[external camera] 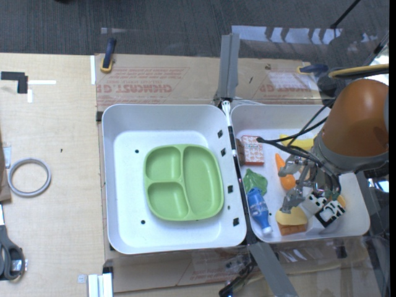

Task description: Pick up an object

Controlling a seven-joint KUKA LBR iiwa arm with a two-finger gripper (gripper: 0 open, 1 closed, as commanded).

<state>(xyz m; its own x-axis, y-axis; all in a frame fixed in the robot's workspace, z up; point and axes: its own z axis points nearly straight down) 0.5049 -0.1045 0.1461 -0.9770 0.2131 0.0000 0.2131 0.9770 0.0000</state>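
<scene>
1. Yellow-and-tan wedge (292,221), likely foam-light and squashy, near front wall of right bin (309,237).
2. Gripper (296,193) poised just above; finger spread impossible to tell.
3. Best pinched across narrow sides.

The cardboard sheet (158,79) behind the bins carried red printed lettering, shown inverted and not fully legible. A small block (330,211) in the right bin (356,228) bore a black-and-white pattern, not text.
</scene>
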